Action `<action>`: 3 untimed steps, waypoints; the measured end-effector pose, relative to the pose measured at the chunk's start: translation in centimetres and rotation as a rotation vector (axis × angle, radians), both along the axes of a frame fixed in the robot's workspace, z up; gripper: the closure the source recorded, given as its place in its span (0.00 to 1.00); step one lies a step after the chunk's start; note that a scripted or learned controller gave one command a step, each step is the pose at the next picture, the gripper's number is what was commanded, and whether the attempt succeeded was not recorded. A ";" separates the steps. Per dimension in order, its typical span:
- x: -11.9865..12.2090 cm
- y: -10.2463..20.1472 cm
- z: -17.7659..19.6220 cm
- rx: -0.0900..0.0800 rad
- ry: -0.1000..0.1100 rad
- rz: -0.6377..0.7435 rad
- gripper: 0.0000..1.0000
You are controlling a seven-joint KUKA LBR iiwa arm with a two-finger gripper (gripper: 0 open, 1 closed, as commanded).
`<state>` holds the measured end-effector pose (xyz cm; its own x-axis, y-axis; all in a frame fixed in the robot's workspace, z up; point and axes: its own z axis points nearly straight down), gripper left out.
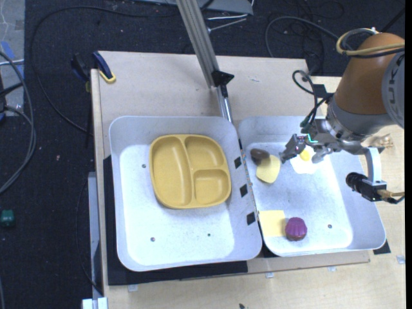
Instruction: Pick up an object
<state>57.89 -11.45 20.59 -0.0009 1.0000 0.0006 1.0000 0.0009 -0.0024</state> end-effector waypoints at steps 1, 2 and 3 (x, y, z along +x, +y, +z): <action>0.1 0.0 0.1 0.000 -0.002 0.000 0.00; -0.9 0.0 -5.8 0.000 0.003 -0.002 0.00; -1.0 0.1 -11.2 0.000 0.002 -0.002 0.00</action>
<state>56.92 -11.36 9.38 0.0012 1.0000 0.0006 1.0000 -0.0012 -0.0044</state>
